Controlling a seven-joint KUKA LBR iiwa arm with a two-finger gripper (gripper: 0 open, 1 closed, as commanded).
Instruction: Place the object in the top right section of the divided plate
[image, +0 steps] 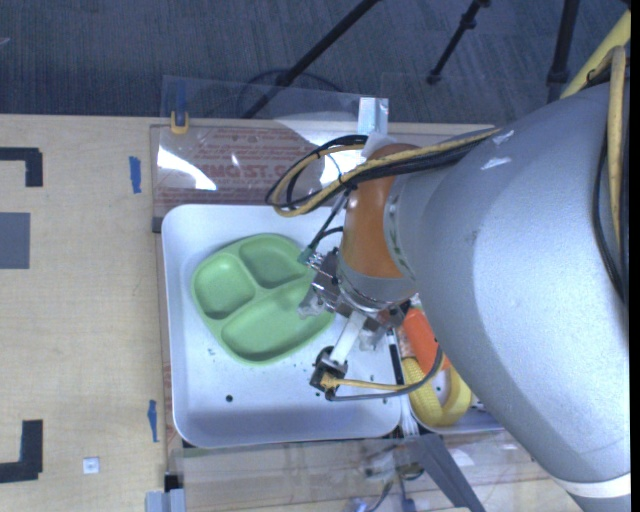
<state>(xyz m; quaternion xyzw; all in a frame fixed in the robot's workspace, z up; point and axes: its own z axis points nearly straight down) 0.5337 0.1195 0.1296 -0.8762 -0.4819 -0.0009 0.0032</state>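
A light green divided plate with three sections lies in the left white bin. All the sections I can see hold nothing. My gripper hangs over the plate's right edge, beside the top right section, and my wrist hides most of it. I see no object in the gripper.
An orange object and a yellow one lie in the right bin, mostly hidden under my arm. The arm covers nearly all of that bin. A clear plastic sheet stands behind the left bin. Small dark specks dot the left bin's floor.
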